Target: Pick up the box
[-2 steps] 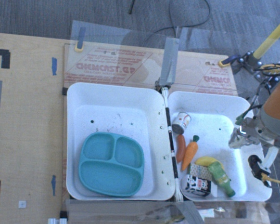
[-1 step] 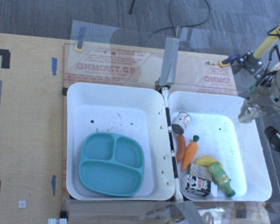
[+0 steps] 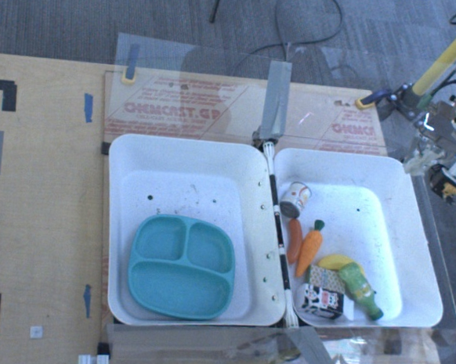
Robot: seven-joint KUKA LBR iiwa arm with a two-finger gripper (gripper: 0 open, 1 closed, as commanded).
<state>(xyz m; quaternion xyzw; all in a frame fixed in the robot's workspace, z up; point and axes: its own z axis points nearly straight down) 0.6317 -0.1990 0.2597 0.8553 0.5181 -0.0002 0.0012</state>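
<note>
The box (image 3: 323,295) is small and black and white with a chequered top. It lies flat in the near left corner of the right bin (image 3: 413,231), against the front wall. A green bottle (image 3: 359,289) lies just to its right, and a yellow banana (image 3: 334,262) sits just behind it. My gripper (image 3: 440,164) is at the view's right edge, outside the right bin's far right corner and well away from the box. Nothing shows in it.
An orange carrot (image 3: 309,248), a brown sausage (image 3: 294,239) and a small white can (image 3: 295,196) lie along the right bin's left side. The left bin (image 3: 127,169) holds a teal divided plate (image 3: 181,265). Cables and a yellow bar (image 3: 446,57) stand at the far right.
</note>
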